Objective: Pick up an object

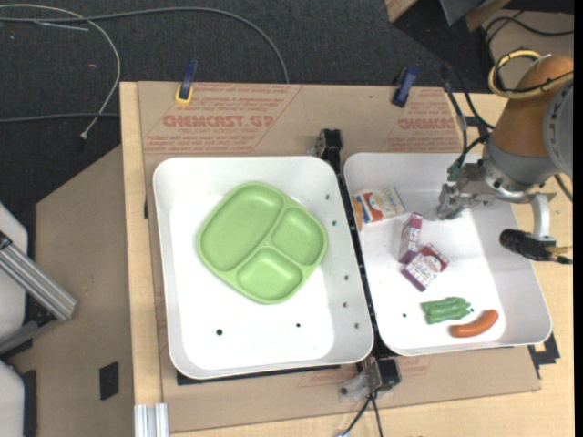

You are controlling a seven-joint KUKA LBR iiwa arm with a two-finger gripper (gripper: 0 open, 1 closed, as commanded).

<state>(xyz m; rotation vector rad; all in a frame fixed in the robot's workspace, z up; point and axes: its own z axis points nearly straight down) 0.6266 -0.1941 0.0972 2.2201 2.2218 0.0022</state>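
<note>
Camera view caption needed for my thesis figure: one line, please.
KUKA arm's gripper hovers over right bin of toy food; green divided plate in left bin.

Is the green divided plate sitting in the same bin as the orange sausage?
No. The green divided plate lies in the left bin, while the orange sausage lies in the right bin.

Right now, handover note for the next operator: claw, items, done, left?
Claw: over the right bin, near its upper edge; nothing visible in it, open or shut unclear.
Right bin: small carton, two purple packets, green pepper, orange sausage.
Left bin: green divided plate.
Done: no pick yet.
Left: lower onto an item, grasp, lift.
</note>
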